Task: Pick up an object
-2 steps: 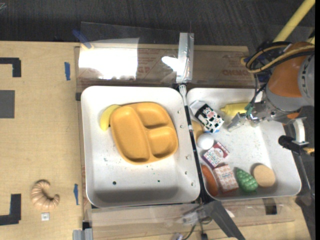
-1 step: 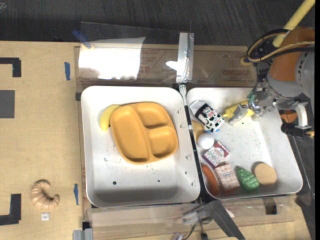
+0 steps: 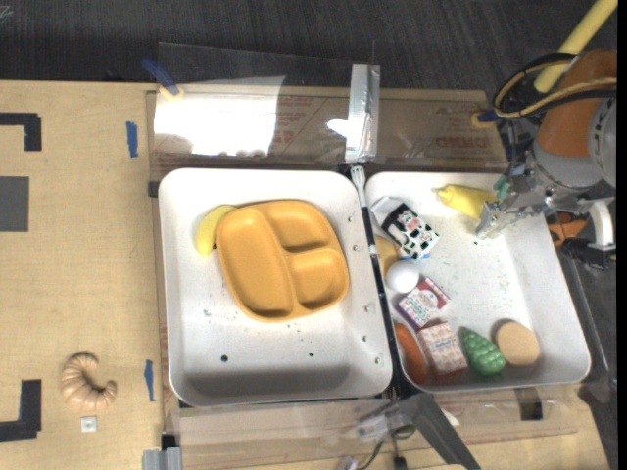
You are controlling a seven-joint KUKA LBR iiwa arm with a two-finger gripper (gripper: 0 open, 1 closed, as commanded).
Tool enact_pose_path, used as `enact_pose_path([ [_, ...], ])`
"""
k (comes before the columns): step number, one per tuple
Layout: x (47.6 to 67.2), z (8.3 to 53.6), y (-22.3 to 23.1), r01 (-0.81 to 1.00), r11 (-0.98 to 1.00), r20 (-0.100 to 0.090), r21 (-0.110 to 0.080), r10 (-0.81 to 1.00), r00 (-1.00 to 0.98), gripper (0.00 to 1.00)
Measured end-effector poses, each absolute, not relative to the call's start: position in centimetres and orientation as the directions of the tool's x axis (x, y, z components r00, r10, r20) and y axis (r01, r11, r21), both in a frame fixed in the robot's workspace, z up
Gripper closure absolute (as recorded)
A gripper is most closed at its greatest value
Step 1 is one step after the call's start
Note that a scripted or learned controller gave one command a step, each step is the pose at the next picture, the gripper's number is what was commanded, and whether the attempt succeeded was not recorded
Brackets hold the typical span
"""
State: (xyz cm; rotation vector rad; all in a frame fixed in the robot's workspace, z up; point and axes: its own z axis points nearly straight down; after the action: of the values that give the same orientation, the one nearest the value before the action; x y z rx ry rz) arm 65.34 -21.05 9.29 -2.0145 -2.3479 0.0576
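Note:
In the right bin (image 3: pixel 529 262), my gripper (image 3: pixel 493 219) hangs low near the far right corner, just right of a yellow fruit-shaped toy (image 3: pixel 460 199). I see nothing held in it. Left of it lie a black-and-white cow-patterned carton (image 3: pixel 409 229) and a white ball (image 3: pixel 402 278). Toward the bin's front are a pink packet (image 3: pixel 422 304), a second packet (image 3: pixel 442 347), an orange piece (image 3: pixel 410 354), a green toy (image 3: pixel 482 352) and a tan round bun (image 3: pixel 516 341).
The left bin (image 3: pixel 186 341) holds an orange divided plate (image 3: pixel 282 258) lying over a yellow banana (image 3: pixel 205 229). A croissant toy (image 3: pixel 88 380) lies on the wooden bench at the front left. Cables and the arm's orange band (image 3: pixel 568 116) crowd the far right.

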Motion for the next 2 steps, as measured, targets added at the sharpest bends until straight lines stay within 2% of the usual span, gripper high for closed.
enact_pose_path([
  [1,65.3,23.5,-15.3,0.900,0.437,-0.007,0.009,0.900,-0.436,1.00],
  [2,65.0,17.9,-10.0,0.993,0.117,0.002,-0.003,0.993,-0.117,1.00],
])
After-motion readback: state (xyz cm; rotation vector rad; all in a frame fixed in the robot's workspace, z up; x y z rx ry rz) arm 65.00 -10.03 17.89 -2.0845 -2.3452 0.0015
